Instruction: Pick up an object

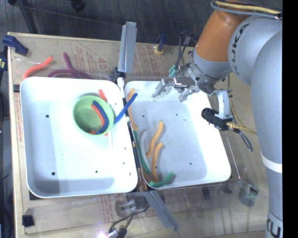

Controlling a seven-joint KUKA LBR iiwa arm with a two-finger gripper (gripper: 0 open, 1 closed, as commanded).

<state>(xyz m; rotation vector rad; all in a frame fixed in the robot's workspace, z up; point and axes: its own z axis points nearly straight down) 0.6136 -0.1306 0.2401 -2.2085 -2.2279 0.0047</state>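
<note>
One fixed camera looks down at a slant on both bins [124, 182].

Big grey arm [258, 58] here, glossy orange band [216, 33] above the wrist, dark lettering on the shell, yellow cable over the top, metallic end effector [171, 89] with black fittings alongside.

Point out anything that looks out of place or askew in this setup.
A blue strip lies across the divide between the bins, one end by the green bowl in the left bin, the other over the right bin. An orange strip and purple cord lie outside, on the bench.
</note>
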